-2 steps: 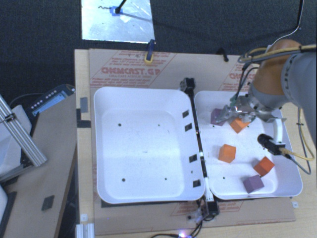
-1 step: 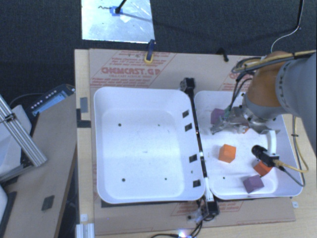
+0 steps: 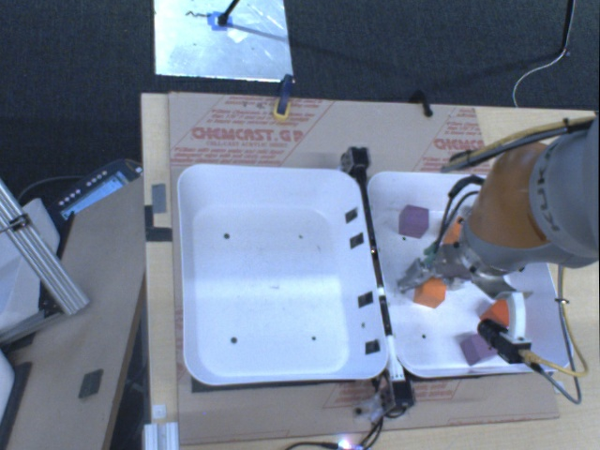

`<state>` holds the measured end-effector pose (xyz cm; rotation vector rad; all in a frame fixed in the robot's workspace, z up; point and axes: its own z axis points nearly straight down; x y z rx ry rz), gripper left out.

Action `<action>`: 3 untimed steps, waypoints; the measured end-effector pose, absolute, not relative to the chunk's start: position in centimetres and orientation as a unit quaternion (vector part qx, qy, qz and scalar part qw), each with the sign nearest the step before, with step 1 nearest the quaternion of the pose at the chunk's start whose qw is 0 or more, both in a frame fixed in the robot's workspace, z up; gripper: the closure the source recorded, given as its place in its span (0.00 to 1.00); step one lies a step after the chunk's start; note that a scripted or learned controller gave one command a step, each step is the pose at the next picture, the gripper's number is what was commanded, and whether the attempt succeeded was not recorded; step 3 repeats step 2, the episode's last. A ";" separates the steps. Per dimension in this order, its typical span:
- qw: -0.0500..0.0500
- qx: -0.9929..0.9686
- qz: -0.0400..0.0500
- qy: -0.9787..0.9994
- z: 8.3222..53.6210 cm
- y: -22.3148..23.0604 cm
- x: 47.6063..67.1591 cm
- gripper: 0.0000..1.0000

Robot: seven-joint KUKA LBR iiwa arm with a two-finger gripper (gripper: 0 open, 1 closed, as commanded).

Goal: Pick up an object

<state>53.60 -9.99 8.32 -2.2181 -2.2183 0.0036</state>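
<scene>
Hand low in right shallow white bin, just above small orange cube; finger state cannot tell.

Step, by judgement: closing in on cube. Centre over it, descend straight, squeeze flat faces, lift slowly.

Cube: bright orange, blocky, near bin middle, beside hand. Purple cube behind, purple block near front wall, both apart.

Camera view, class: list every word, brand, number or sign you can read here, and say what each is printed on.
"CHEMCAST GP": red print, upside down, on the brown board beyond the left bin.
Red print at the board's far right: partly covered by the arm, too blurred to read.
Device at left: display and markings too small to read.
</scene>
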 end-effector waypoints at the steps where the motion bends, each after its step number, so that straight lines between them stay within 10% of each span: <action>1: -0.003 -0.707 -0.002 -0.708 9.6 -10.1 54.1 1.00; 2: -0.003 -0.703 -0.004 -0.712 19.0 -2.3 56.4 1.00; 3: -0.003 -0.703 -0.004 -0.712 19.0 -2.3 56.4 1.00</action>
